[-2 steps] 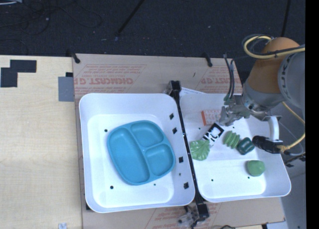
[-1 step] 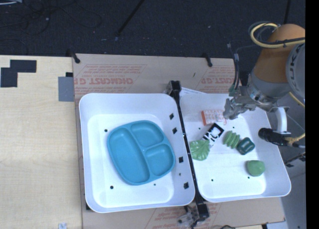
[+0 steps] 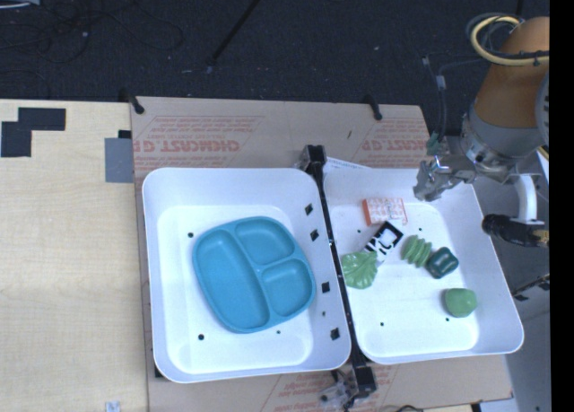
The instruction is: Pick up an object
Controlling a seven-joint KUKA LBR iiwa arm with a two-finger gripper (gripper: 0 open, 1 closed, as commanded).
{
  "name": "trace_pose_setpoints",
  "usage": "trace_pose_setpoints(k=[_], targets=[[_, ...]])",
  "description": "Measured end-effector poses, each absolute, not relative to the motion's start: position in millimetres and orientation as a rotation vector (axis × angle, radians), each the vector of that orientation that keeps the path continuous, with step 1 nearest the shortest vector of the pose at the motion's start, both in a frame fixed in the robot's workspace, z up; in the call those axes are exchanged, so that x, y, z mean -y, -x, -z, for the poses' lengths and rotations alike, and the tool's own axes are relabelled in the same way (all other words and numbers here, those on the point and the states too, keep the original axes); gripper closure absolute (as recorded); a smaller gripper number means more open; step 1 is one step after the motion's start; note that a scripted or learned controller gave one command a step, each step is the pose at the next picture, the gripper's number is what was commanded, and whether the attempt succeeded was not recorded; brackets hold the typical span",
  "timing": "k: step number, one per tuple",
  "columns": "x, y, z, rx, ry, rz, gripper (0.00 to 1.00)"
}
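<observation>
Arm: I see it reaching in from the right, grey with an orange band, the wrist above the right bin's far right corner.
Gripper: the gripper (image 3: 437, 177) hangs over the far right rim of the right bin (image 3: 489, 334), apart from every object inside it.
Fingers: I cannot tell whether they are spread or pressed together; nothing shows between them.
Objects to pick, place: all lie in the right bin, gathered in its middle and right part.
Orange card: a small flat orange and white card (image 3: 385, 211) lies nearest the gripper, toward the far side of the bin.
Black and white block: a small black block with white marks (image 3: 384, 240) sits just in front of the card, tilted.
Leaf: a flat green leaf-shaped piece (image 3: 360, 269) lies beside the divider between the bins, touching or nearly touching the block.
Ridged green piece: a light green ribbed piece (image 3: 415, 250) lies right of the block.
Dark green piece: a darker teal lump (image 3: 441, 264) sits against the ribbed piece.
Green lump: a rounded bright green lump (image 3: 459, 302) lies alone, nearer the front right.
Left bin: the left bin (image 3: 166, 222) holds a blue plate with three compartments (image 3: 252, 273).
Under the bins: a cardboard sheet (image 3: 224, 132) on a pale wooden bench (image 3: 63, 267).
</observation>
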State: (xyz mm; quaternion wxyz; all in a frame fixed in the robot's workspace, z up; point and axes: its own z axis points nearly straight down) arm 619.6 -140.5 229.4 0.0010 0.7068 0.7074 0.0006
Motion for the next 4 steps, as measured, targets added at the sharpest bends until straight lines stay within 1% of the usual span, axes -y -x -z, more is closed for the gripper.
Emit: trace_pose_setpoints(k=[1, 2, 3, 4], targets=[[93.8, -592.7, -224.0, -2.229, -2.222, 0.003, 1.00], [47.1, -583.2, -230.8, -2.229, -2.221, 0.002, 1.00], [-7.4, -557.3, -232.5, -2.229, -2.221, 0.004, 1.00], [-59.4, -542.4, -240.7, -2.230, -2.220, 0.004, 1.00]])
